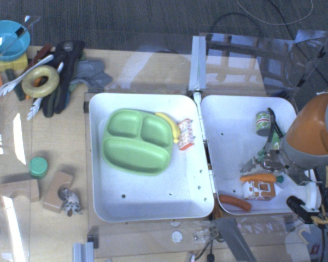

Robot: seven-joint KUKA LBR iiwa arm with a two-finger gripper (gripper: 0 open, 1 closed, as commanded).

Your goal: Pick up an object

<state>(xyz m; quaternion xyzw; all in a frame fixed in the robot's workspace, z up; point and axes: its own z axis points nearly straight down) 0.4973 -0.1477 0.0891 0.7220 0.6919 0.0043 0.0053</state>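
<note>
My gripper (264, 161) is low in the right bin (229, 127), near its right side, on the grey arm with the orange band (314, 127). Just below it lies an orange carrot (257, 177), so close that I cannot say whether they touch. Against the carrot's near side rests a small orange and white carton (259, 190). A green can (262, 122) stands farther back in the same bin. A reddish sausage (235, 202) lies by the bin's front edge.
The left bin (153, 203) holds a green divided plate (136, 141), a banana (170, 124) and a small red and white packet (186, 135). Loose items, including a blue bowl (8, 37) and wooden blocks (57, 189), lie on the bench to the left.
</note>
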